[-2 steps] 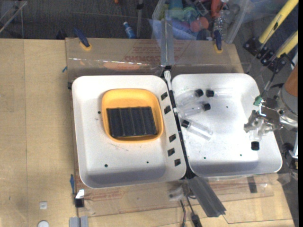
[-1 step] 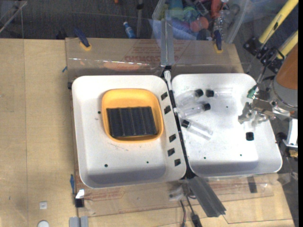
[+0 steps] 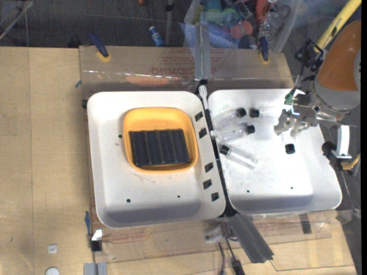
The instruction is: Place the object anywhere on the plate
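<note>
Even, bright overhead light; white bins (image 3: 269, 188) slightly glary, soft shadows, mild overall blur.

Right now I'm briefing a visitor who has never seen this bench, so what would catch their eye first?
Most striking is the yellow plate in the left bin, with a dark ridged block lying on it. Next come the clear vials with black caps scattered in the right bin. The end effector hovers over that bin's right side.
</note>
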Motion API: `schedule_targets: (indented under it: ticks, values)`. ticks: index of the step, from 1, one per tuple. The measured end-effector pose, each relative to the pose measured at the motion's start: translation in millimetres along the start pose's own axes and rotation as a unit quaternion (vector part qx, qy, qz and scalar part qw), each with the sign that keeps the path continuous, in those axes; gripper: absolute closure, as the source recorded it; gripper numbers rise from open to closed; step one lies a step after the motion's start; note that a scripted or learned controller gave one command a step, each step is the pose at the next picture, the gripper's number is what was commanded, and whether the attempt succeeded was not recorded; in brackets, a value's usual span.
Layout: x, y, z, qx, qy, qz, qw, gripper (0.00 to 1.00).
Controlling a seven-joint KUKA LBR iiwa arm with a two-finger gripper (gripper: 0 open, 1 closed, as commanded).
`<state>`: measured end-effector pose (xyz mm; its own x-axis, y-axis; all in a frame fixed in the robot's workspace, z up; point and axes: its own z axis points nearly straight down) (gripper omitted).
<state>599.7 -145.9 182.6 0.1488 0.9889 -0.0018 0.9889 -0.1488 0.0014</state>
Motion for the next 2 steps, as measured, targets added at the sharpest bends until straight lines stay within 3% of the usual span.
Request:
schedule_targets:
  ticks: [1,2]
  values:
    - [32.3,32.6,-1.8,0.0,0.0,-0.034,0.9994,1.0]
    - [66.4,57.5,-15.2,-0.001,0.0,-0.14,0.9901,1.0]
